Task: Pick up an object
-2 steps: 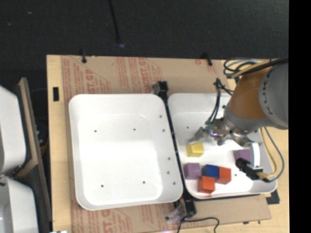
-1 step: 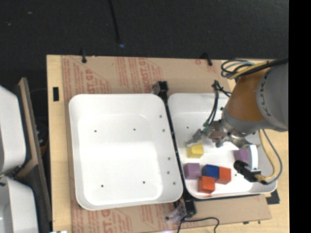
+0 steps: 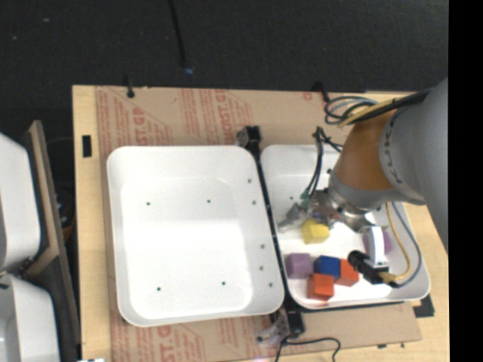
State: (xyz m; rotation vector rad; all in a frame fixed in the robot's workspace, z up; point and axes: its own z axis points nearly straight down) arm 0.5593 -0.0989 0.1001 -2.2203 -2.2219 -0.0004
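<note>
On your left sits the left bin. In the right bin, the gripper hangs low just left of a yellow block; you cannot tell how wide its jaws stand or whether they hold anything. Nearer you lie a purple block, a blue block, and an orange block beside another orange block.
</note>
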